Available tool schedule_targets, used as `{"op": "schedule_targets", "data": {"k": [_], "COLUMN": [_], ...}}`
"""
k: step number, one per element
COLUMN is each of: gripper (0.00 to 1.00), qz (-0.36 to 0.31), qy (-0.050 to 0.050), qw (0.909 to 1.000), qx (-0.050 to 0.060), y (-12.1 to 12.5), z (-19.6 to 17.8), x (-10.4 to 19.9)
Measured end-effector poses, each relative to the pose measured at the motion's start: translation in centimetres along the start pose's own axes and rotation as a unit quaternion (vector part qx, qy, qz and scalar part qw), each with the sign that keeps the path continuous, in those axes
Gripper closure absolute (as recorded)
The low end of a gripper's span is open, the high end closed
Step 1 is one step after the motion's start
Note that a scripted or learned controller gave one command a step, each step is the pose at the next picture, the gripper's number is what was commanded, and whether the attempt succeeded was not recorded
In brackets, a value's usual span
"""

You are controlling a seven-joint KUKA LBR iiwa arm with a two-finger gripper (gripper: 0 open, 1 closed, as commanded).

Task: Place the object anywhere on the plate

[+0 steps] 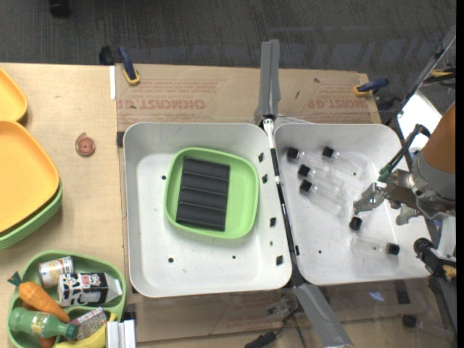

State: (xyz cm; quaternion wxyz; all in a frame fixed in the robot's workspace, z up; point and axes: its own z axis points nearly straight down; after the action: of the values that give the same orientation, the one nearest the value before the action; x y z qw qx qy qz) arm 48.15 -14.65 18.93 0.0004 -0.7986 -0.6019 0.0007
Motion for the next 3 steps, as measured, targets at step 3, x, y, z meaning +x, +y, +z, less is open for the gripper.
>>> {"op": "schedule_targets", "data": {"k": [3], "gripper": [0.00], "qz": [0.061], "qy": [-0.001], "qw": [0.9981], "qx": [0.000], "y": [0.7], "z": [-6.0], "x": [-3.8]}}
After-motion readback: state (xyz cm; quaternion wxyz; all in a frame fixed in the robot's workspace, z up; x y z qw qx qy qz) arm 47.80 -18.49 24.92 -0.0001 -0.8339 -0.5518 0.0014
